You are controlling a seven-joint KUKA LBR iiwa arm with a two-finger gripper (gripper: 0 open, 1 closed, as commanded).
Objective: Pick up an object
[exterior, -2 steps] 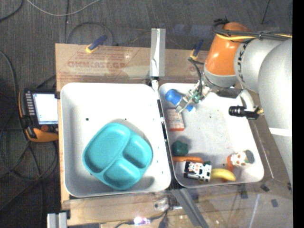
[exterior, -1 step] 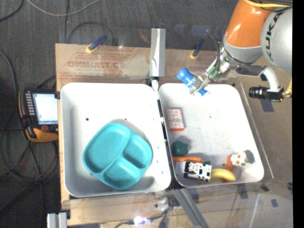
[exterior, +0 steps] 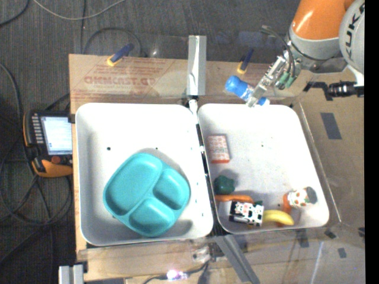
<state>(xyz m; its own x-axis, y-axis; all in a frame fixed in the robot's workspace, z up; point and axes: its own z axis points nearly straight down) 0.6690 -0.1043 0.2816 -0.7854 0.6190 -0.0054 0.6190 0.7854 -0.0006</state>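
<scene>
Broadly, the scene is a brown cardboard-topped bench [exterior: 118, 76] standing on dark grey carpet, with black cables looping across the floor at the upper left. At the far left edge, a handheld pendant [exterior: 50, 141] with a lit screen and orange trim rests beside the bench. The left bin [exterior: 89, 129] holds a turquoise divided plate [exterior: 148, 194], tilted toward its lower middle. Faint reddish printing runs across the cardboard above this bin, but it is too pale to read with confidence. A grey upright post [exterior: 196, 67] stands behind the seam where the two bins meet. The right bin [exterior: 278, 135] holds a small red-and-white packet [exterior: 218, 148] near its left wall, with lettering too small to read, then a dark green lump [exterior: 224, 184], an orange strip [exterior: 232, 198], a black-and-white cow-patterned toy [exterior: 246, 212], a yellow banana [exterior: 277, 218], and an orange-and-white figure [exterior: 300, 199] along the near edge. The arm [exterior: 323, 16] reaches in from the upper right, and its gripper [exterior: 259, 96], angled down-left above the right bin's far rim, is clasped around a blue bottle [exterior: 238, 87], which is lifted clear of the bin.
</scene>
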